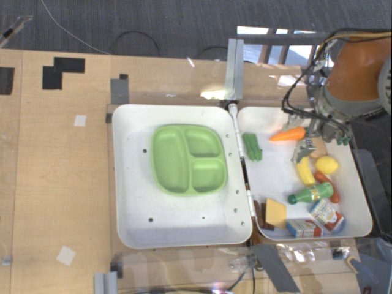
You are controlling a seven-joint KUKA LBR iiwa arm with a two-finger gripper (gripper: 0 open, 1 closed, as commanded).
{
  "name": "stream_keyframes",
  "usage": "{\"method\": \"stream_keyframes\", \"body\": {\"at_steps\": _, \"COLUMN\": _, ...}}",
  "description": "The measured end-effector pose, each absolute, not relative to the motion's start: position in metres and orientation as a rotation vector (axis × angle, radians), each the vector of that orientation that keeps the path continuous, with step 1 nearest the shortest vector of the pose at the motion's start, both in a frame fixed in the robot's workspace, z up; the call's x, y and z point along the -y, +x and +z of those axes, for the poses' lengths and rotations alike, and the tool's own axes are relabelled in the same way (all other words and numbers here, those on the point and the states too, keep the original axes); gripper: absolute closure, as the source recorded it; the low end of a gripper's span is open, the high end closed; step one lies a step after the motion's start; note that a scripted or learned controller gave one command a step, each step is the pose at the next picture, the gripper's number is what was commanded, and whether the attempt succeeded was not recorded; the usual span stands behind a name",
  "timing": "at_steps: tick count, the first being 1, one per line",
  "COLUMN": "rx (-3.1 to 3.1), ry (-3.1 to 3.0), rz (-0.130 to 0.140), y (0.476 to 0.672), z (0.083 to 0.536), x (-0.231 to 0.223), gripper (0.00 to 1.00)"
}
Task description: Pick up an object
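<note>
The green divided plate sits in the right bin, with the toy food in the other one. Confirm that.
Not quite. The camera view shows the green divided plate in the left bin, not the right one. The toy food, including the carrot and the lemon, is in the right bin.

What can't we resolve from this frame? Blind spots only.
- Gripper: small and dark in the camera view; open or shut cannot be told.
- Arm: cut off by the right edge, and it covers the right bin's far right corner.
- Cartons: print too small to read.
- Brown piece beside the yellow block: partly hidden by the bin wall.
</note>
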State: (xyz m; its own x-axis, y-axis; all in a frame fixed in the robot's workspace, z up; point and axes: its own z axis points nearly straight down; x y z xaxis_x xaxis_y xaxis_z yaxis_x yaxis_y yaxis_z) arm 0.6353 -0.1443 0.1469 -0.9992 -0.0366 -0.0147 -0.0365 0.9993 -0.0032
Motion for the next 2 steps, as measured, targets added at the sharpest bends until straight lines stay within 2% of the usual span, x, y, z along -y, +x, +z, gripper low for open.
{"method": "stream_keyframes", "body": {"at_steps": 1, "rx": -3.126, "ry": -0.031, "rz": -0.004, "y": 0.607, "z": 0.09, "x": 0.181, "gripper": 0.0}}
{"method": "stream_keyframes", "body": {"at_steps": 2, "rx": -3.127, "ry": 0.003, "rz": -0.003, "y": 0.573, "z": 0.09, "x": 0.156, "gripper": 0.0}}
